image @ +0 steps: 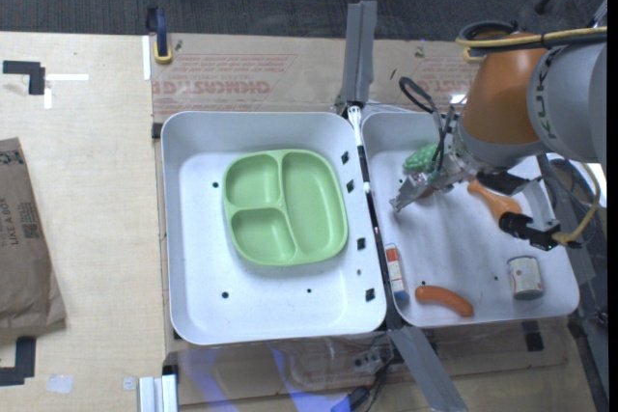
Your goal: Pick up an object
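Four loose things lie on the floor of the right-hand bin point(483, 246), any of which could be picked up. Closest to the gripper point(406, 199) is a knobbly green object point(420, 157), which sits near the bin's far-left corner, just beyond the gripper and just beside it. An orange piece point(493, 201) lies toward the middle of the bin's right half, partly under the arm point(541, 101). A small pale cylinder point(524, 277) rests on its side near the near-right corner. An orange sausage-shaped object point(444, 300) lies close to the near edge, toward the near-left corner, well apart from the gripper.

The gripper is low over the left half of this bin and slants down toward the left edge. Nothing visible sits in its grasp, and from this angle it cannot be told whether it is spread or pressed together.

Along the bin's left edge lies a slim tube with a red label point(392, 266). A thin black loop point(417, 95) rests at the far edge.

The left-hand bin point(193, 304) carries a pale green three-compartment plate point(287, 206) about at its centre, turned slightly askew. On the bench beyond both bins lies a printed cardboard sheet point(222, 72), and a brown paper bag point(24, 236) lies at the bench's left edge.
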Controlling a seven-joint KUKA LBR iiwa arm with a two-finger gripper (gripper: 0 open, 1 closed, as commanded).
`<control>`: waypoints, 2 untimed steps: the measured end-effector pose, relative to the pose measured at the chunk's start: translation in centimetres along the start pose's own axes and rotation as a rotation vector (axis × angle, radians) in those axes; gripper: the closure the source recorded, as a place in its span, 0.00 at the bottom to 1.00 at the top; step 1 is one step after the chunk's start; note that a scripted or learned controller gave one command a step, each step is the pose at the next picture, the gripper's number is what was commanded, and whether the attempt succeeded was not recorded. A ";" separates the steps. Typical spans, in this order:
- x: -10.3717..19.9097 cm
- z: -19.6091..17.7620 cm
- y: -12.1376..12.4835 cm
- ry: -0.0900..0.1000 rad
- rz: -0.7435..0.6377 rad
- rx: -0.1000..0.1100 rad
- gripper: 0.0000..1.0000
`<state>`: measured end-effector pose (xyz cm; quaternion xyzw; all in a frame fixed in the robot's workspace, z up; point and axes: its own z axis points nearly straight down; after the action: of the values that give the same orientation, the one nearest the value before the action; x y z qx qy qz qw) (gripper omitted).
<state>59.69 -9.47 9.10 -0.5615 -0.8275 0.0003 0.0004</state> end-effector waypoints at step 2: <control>-3.5 -0.5 4.1 0.018 -0.152 0.043 1.00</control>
<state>64.79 -11.19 9.62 -0.4968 -0.8676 0.0131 0.0198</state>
